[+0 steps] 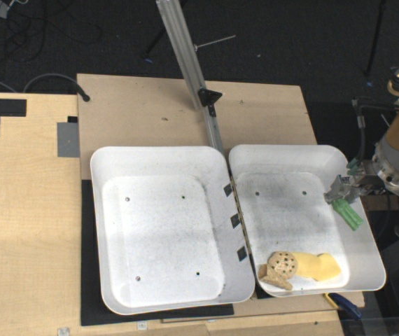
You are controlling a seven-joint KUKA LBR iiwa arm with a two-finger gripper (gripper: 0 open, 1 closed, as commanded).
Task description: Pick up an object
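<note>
Two bins; over the right bin [367, 257] rim, fingers [342, 193] pinch a green object [348, 213], arm cut off.

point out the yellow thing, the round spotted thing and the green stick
yellow thing [322, 266], camera view, middle of its soft body
round spotted thing [281, 262], camera view, centre of its dotted face
green stick [348, 213], camera view, middle of its length

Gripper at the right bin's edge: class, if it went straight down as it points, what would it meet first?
Probably the green object just below the gripper, lying by the right bin's right wall; depth is unclear.
</note>
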